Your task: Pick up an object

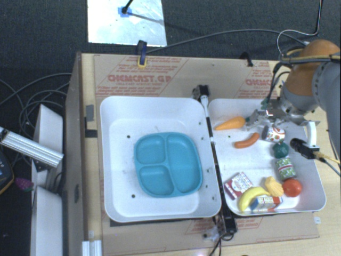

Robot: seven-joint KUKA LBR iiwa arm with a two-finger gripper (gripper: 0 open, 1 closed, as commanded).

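White plastic forms the two shallow bins sitting side by side on the bench. The left bin (pixel 122 121) holds a blue divided plate (pixel 168 163) lying flat near its middle. The right bin (pixel 234 153) carries the loose objects: an orange carrot (pixel 230 124) near its upper left corner, a sausage (pixel 246 141) just below and right of it, a small white and red item (pixel 275 134) beside the sausage's right end, a dark green piece (pixel 281 150) under that, then a green labelled can (pixel 285 168) and a red tomato (pixel 292 187) toward the lower right. Along the bottom lie a yellow banana (pixel 249 197), a red and white packet (pixel 238 184), a yellow chunk (pixel 274 186) and a small printed carton (pixel 265 202). The grey arm (pixel 306 84) reaches in from the right, and its gripper (pixel 265 116) sits low over the bin's upper part, between the carrot and the white and red item; whether the tool is apart or together cannot be made out, and nothing is visibly clamped in it.
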